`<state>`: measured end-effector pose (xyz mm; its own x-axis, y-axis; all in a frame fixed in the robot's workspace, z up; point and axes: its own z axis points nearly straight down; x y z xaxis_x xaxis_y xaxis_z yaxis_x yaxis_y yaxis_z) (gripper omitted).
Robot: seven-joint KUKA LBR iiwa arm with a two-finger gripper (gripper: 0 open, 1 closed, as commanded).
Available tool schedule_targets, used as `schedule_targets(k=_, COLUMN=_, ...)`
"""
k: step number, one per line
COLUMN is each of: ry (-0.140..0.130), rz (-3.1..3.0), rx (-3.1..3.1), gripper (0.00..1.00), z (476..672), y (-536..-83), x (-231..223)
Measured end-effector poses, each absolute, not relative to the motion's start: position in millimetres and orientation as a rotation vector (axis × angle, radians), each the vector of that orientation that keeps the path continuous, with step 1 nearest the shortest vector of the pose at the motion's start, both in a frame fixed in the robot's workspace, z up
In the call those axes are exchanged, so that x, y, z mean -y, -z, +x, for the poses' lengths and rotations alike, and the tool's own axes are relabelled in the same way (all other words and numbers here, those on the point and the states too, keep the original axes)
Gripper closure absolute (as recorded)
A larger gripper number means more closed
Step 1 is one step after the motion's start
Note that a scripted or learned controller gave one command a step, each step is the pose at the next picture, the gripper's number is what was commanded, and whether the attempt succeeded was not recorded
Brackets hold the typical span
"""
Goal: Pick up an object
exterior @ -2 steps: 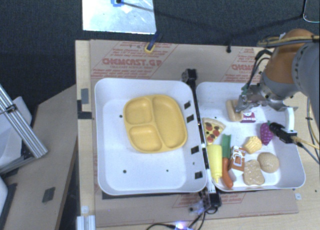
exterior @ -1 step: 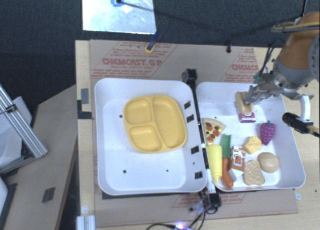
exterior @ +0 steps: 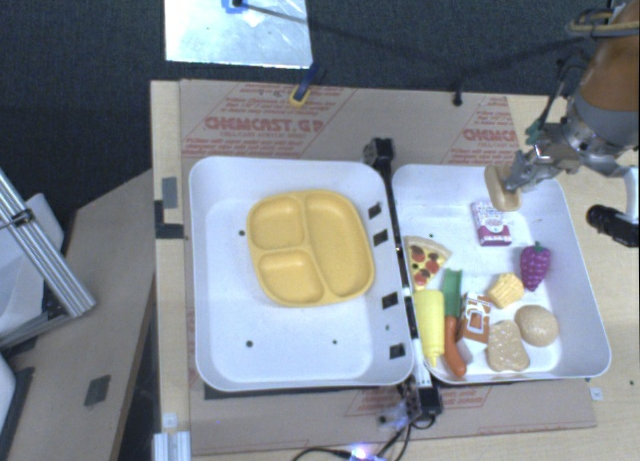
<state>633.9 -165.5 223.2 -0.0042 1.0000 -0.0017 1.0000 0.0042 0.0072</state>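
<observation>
My gripper (exterior: 521, 173) hangs over the far right corner of the right bin (exterior: 440, 199), right beside a tan bread-like piece (exterior: 496, 190) that stands near the bin's far wall. I cannot see whether it touches the piece. Below it lie a pink and white carton (exterior: 490, 222), purple grapes (exterior: 535, 265), a pizza slice (exterior: 426, 260), yellow fries (exterior: 506, 290), a yellow corn cob (exterior: 429, 320), a toast slice (exterior: 507, 347) and a round bun (exterior: 538, 325).
The left bin (exterior: 220, 209) holds a yellow divided plate (exterior: 308, 247). A black hinge strip (exterior: 392, 249) runs between the bins. A shiny sheet (exterior: 238, 7) lies beyond the bench, and a metal frame (exterior: 40, 259) stands at the left.
</observation>
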Motion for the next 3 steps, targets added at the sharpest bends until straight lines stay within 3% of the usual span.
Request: schedule_targets(k=3, ry=0.001, rz=2.216, rx=-2.230, gripper=1.00, z=546.6, y=-227.2, x=46.3)
